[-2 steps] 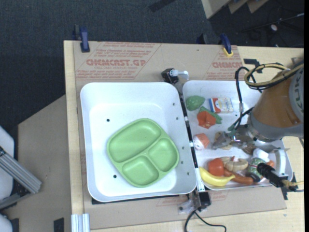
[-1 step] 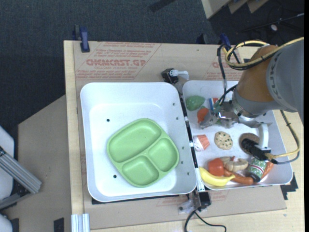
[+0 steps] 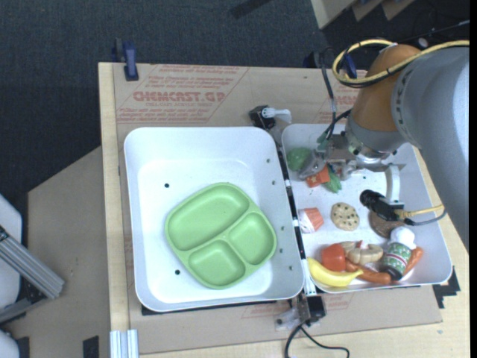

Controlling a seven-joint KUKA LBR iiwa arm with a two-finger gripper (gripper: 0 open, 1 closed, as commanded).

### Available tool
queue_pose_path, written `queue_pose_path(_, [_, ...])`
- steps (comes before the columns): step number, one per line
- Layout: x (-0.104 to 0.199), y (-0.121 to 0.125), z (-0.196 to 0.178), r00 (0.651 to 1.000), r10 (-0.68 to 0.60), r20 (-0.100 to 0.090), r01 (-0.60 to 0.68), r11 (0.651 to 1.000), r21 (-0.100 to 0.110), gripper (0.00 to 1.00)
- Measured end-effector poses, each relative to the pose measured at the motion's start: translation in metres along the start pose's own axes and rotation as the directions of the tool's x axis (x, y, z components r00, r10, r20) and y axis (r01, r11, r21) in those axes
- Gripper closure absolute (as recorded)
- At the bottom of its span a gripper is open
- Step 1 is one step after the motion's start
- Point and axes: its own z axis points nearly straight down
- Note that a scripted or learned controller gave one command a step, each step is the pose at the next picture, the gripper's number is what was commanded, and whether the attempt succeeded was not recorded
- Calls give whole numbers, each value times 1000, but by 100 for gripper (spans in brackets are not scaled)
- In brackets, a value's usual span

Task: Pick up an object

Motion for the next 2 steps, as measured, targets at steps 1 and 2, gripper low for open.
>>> queue_pose_path(1, [-1, 0, -12, 1000, 1, 1, -1, 1000, -6, 100])
queue_pose_path(2, [47, -94, -113, 1000, -3, -4, 3, 1000, -8, 100])
